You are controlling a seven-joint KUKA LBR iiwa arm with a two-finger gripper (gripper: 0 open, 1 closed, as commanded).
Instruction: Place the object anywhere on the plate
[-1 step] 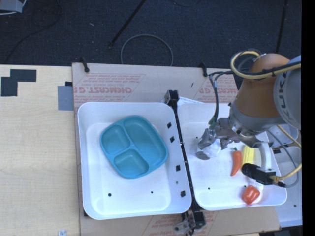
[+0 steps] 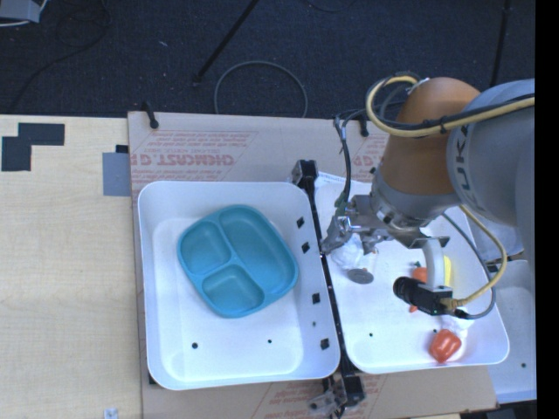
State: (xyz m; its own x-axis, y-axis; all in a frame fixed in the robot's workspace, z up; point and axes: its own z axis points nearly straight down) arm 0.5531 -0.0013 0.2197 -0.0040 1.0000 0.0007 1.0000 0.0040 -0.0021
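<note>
While gripper (image 2: pixel 349 238) hangs low in right bin (image 2: pixel 384 356) beside divider, jaw state cannot tell. Blue sectioned plate (image 2: pixel 236 258) sits in left bin (image 2: pixel 166 339). Red-orange object (image 2: pixel 445 346) near right bin's front corner. Confirm firm grasp, lift clear of divider, release over plate centre.

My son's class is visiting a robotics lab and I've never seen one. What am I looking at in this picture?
One camera looks down at a slant on a bench with two shallow white bins. The left bin holds a blue divided plate. A grey robot arm with an orange band reaches in from the right over the right bin; its gripper hangs near the bin's left side, and I cannot tell whether it holds anything. A small red-orange object lies near that bin's front right corner. The job is to put an object on the plate.
</note>
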